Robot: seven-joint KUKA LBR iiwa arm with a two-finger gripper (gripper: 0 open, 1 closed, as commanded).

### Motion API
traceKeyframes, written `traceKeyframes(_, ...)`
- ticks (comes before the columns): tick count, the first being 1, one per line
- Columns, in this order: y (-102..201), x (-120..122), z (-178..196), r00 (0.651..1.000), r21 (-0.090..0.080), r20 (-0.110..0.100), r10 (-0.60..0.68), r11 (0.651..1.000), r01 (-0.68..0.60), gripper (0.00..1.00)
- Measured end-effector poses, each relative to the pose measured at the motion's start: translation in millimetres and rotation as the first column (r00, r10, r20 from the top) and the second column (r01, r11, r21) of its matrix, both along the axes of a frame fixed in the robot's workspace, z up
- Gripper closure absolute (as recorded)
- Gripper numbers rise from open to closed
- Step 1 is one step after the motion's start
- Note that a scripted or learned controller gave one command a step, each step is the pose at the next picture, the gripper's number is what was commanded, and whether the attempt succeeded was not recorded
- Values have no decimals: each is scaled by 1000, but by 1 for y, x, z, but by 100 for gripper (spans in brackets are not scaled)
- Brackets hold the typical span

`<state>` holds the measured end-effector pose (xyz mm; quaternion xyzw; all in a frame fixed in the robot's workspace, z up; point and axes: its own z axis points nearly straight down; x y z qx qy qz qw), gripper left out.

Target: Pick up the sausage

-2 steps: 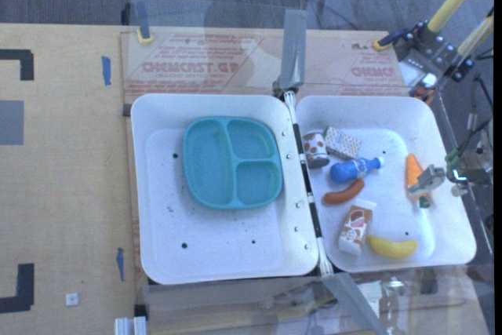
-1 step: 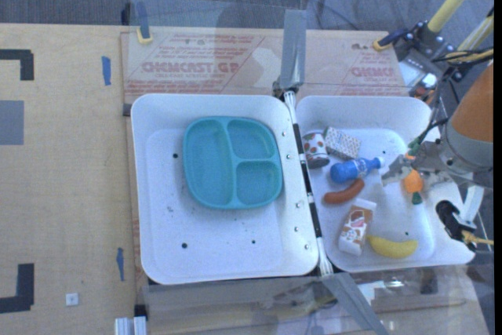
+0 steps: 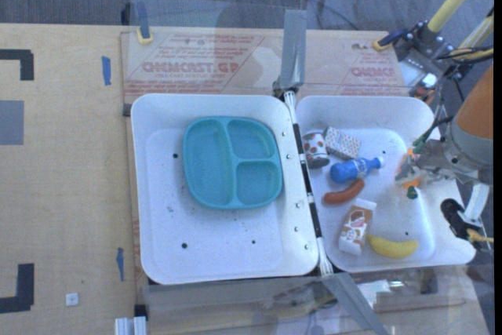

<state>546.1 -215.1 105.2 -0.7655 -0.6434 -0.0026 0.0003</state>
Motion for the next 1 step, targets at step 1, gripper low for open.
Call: traceKeyframes(1,56,21,102,1000,-4,-3,3,1000,-3,100)
